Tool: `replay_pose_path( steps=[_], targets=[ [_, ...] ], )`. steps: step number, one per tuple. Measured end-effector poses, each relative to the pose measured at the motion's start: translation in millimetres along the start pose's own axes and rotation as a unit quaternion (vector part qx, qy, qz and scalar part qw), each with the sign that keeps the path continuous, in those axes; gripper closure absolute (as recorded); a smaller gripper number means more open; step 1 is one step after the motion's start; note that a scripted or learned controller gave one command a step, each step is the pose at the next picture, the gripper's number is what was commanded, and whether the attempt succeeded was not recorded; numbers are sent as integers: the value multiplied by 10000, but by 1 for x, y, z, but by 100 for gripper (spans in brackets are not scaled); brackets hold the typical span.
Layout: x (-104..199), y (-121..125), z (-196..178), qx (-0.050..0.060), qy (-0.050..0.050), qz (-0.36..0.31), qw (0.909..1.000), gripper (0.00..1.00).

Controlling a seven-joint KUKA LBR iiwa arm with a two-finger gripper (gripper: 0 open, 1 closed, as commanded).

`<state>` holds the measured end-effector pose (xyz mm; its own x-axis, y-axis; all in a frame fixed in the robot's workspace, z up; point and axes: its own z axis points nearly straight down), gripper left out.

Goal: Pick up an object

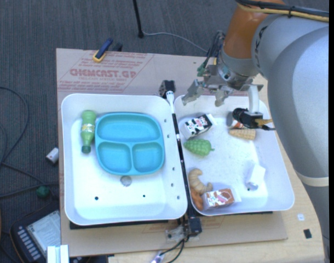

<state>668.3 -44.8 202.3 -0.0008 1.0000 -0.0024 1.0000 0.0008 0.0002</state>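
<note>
My gripper [204, 96] hangs over the far left corner of the right bin [276, 199]; its two fingers are spread apart, open, with nothing between them. Just below it in that bin lies a black-and-white carton [197, 125], and a green bumpy toy [198, 147] sits a little nearer. A corn cob [242, 133] lies to the right of the carton. At the near side are an orange curled pastry [195, 182], a red-orange carton [219, 198] and a white object [256, 175].
The left bin [74, 201] holds a blue divided plate [130, 143], a green bottle [88, 129] beside it on the left and a small grey disc [126, 181]. The ridge where the bins meet [178, 152] runs just left of the gripper. The arm's large grey body fills the right side.
</note>
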Motion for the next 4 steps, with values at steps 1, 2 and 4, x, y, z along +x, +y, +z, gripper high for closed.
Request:
replay_pose_path(
  steps=[1, 2, 4],
  targets=[
    [-47, -33, 89, -102, -2, 5, 9999, 0],
    [-49, -33, 76, -87, -21, 8, 10000, 100],
    [-62, -85, 115, -15, 4, 3, 10000, 0]
  ],
)
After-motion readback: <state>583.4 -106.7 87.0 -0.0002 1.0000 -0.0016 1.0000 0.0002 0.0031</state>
